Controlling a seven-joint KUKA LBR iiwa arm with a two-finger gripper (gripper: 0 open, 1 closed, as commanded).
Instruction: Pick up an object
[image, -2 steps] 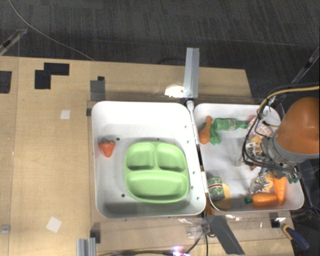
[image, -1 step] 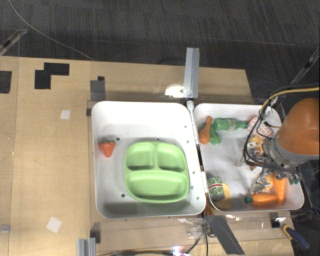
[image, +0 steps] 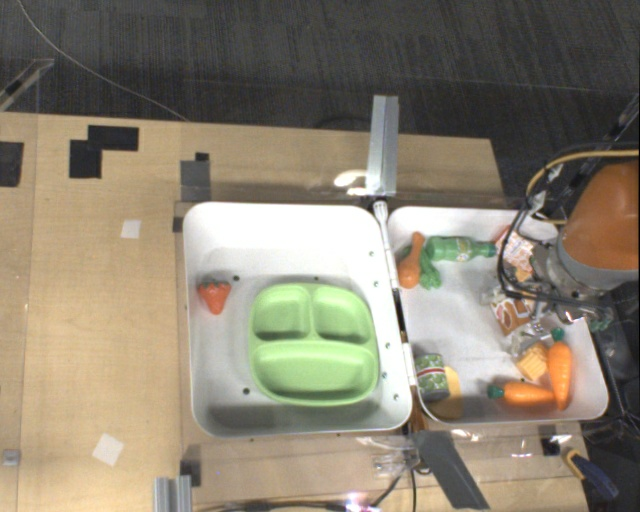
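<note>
Two shallow white plastic bins side by side on a tan bench (image: 90, 330). Left bin (image: 200, 400): a light-green three-compartment plastic tray (image: 313, 343) sits right of centre, close to the divider wall; a small red-orange strawberry-shaped toy (image: 213, 296) lies well apart at the left wall. Right bin (image: 455, 300): an orange drumstick-shaped toy (image: 409, 262) stands at the far-left corner against the divider, touching a green bottle-shaped toy (image: 452, 249) lying along the far wall. A small green-labelled can with a yellow end (image: 436, 377) lies on its side at the near-left corner. One orange plastic carrot (image: 525, 394) lies flat along the near wall, a second orange carrot (image: 560, 371) stands nearly at right angles to it by the right wall, tips close together. A crumpled red-and-white printed snack packet (image: 512, 316) sits just left of the gripper; print unreadable, can label too. The grey arm with orange band (image: 605, 225) reaches in from the right over the bin's right side, and the gripper (image: 545, 325) is low among the packet, a small yellow-tan block (image: 535, 364) and the carrots. Clutter and wrist cabling hide the tips, so I can't tell how they stand or whether anything is gripped.
</note>
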